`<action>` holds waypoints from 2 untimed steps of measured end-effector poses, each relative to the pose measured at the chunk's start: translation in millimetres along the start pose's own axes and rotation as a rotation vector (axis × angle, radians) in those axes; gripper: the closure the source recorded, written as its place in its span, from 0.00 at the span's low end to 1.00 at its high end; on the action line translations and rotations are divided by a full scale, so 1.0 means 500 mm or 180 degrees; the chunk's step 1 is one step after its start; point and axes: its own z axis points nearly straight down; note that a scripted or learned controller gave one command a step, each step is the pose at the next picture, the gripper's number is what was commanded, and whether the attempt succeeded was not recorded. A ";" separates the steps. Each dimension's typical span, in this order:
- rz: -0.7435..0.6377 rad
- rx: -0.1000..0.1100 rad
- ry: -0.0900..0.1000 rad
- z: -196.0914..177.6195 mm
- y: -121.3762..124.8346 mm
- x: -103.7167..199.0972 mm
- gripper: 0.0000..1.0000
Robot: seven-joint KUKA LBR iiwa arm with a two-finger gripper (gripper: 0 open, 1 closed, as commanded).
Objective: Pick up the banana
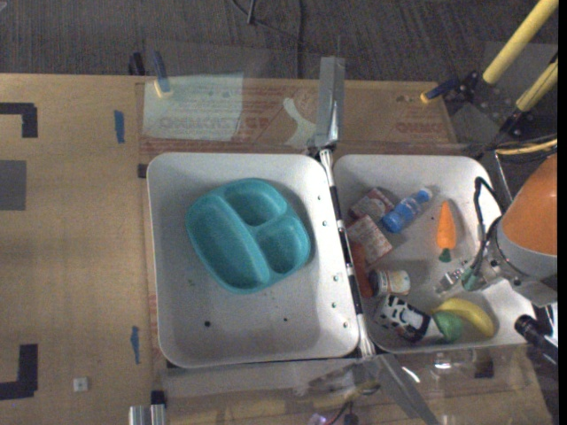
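The yellow banana (471,314) lies in the right bin near its front right corner, with its left end against a green object (449,327). My gripper (457,279) hangs just above and slightly left of the banana, reaching in from the right under the orange wrist band. Nothing shows in its grasp.
The right bin (416,168) also holds an orange carrot (446,227), a blue bottle (407,210), a small can (391,282), a black-and-white toy (404,316) and snack packets (369,237). A teal divided plate (249,234) sits in the left bin (168,264). A metal divider (341,237) separates the bins.
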 end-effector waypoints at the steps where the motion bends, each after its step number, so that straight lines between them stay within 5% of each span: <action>1: 0.0001 0.0001 0.0001 0.000 0.000 0.000 0.00; 2: 0.0956 0.0026 0.0029 0.024 -0.016 -0.038 0.00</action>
